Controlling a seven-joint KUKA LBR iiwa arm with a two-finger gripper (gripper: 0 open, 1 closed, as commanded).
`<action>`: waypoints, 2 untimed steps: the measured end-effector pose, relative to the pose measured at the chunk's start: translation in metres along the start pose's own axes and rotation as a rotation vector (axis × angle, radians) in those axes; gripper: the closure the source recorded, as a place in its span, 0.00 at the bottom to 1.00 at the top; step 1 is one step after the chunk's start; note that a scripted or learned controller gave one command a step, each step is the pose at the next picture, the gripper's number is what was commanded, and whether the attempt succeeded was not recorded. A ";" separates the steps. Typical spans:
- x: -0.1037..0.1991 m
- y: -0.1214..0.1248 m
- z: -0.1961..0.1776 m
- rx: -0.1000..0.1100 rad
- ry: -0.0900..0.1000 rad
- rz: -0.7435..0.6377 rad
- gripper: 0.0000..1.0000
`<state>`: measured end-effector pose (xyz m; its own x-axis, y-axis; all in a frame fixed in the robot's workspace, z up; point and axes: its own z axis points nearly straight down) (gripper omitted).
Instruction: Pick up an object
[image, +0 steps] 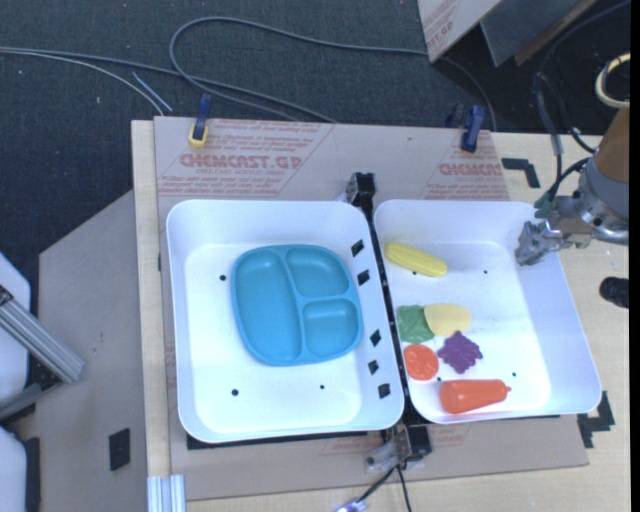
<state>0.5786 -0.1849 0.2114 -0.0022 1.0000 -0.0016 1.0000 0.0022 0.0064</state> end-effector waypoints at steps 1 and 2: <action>0.000 0.002 -0.049 0.000 0.000 0.001 1.00; 0.057 0.017 -0.038 0.008 0.004 -0.004 1.00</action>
<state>0.5949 -0.1280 0.2494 -0.0059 1.0000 0.0020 1.0000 0.0059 -0.0011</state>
